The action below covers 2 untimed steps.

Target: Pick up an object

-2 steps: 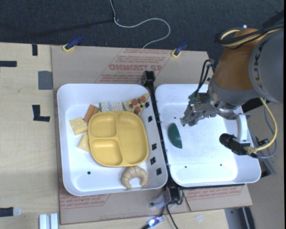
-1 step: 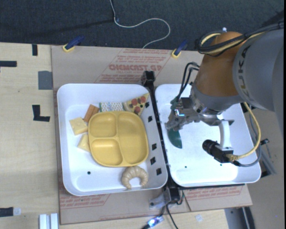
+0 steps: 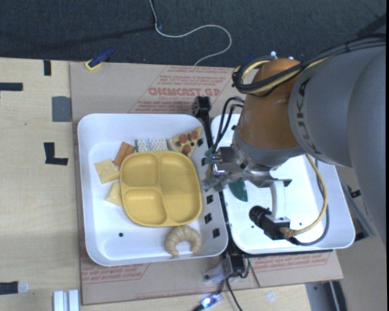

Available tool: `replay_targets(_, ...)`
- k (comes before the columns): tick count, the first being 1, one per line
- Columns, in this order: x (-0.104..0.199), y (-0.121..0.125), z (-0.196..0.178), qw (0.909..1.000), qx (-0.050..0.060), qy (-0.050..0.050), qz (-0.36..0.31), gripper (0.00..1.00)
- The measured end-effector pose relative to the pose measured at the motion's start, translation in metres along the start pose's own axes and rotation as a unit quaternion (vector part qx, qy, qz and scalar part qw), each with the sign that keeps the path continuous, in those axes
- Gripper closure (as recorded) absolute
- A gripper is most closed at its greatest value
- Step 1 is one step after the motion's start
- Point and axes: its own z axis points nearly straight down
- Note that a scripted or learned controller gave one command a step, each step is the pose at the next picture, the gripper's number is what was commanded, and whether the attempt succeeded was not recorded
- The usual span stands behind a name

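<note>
Nearest the lens, the grey arm [image 3: 350, 102] is seen reaching in from the right, its orange band [image 3: 272, 115] hanging over the wall shared by the two bins. The head is lowered over the left part of the right bin [image 3: 324, 235], where a small teal object [image 3: 238, 188] lies on the white floor, partly hidden under the wrist hardware. This object is judged the likeliest target, since the head is held directly over it. Whether the jaws are released or clenched cannot be told, as they are hidden beneath the wrist, so no grasp can be claimed.

A black connector [image 3: 267, 220] with its looped cable hangs near the teal object on its near side and is taken to belong to the arm.

The left bin [image 3: 89, 173] holds the other candidates. A yellow divided plate [image 3: 161, 188] fills its centre. A croissant [image 3: 183, 238] lies just beside the plate's near edge. Tan crackers [image 3: 107, 171] are crowded against its left edge. A pizza slice [image 3: 187, 138] lies at its far right corner. Such crowding is judged to leave little room for a descent, which may explain the approach to the sparser bin.

Both bins rest on a cardboard sheet [image 3: 149, 86] laid over the wooden bench [image 3: 26, 193].
</note>
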Motion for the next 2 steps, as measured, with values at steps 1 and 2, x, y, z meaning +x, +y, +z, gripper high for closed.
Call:
replay_targets(1, 0.0, 0.005, -0.013, 1.0, -0.002, 0.0, 0.002, 1.0)
replay_targets(2, 0.008, 0.001, 0.002, 1.0, 0.0, -0.001, 0.003, 1.0)
